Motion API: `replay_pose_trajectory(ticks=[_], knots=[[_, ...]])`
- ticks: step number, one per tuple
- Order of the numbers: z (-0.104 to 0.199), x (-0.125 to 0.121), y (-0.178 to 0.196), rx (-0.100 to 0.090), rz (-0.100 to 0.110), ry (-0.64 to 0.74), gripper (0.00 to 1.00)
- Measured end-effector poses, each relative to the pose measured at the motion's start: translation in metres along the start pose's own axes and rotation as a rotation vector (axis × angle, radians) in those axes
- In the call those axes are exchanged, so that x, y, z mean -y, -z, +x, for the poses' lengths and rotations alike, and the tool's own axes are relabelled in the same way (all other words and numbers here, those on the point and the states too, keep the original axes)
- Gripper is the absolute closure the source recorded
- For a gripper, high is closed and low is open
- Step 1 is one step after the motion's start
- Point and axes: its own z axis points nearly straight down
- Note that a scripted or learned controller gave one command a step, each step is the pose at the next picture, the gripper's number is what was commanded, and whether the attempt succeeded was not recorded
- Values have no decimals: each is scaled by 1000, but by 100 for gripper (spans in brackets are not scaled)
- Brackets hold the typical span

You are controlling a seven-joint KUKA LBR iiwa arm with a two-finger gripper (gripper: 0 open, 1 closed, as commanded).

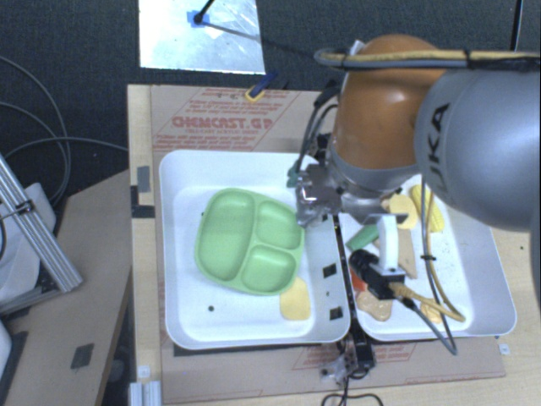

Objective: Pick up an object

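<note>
My gripper hangs under the orange-banded wrist, above the wall between the two bins and just off the right rim of a green divided plate. That plate lies in the left bin, with a pale yellow piece by its lower right corner. The right bin holds a yellow banana-like piece, a small green piece, a tan wooden piece, an orange bit and a tan lump. The arm hides much of that bin.
Both bins rest on a cardboard sheet on the bench. A shiny foil square lies beyond the bins. An aluminium frame stands at the left edge. The left bin's front left floor is bare.
</note>
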Motion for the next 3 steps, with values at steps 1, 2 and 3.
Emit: replay_pose_trajectory(ticks=[1,2,3], knots=[[39,6,257,-6,-23,1,100],[118,29,158,2,5,5,100],[112,-55,-3,7,5,-9,100]])
